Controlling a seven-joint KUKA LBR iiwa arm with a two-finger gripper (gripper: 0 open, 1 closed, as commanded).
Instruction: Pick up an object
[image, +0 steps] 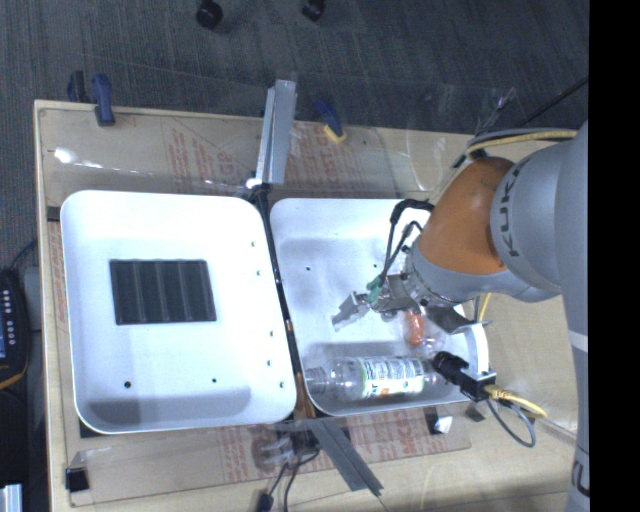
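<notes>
The gripper hangs low over the middle of the right bin; whether it is parted or closed cannot be told. Nothing is visibly held, so the pick looks undone. A clear plastic bottle lies along that bin's near edge, an orange object just beside the wrist. The left bin carries a dark ribbed tray.

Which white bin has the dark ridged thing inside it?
The left bin holds the dark ridged rectangle. The right bin holds a clear plastic bottle lying on its side instead.
</notes>
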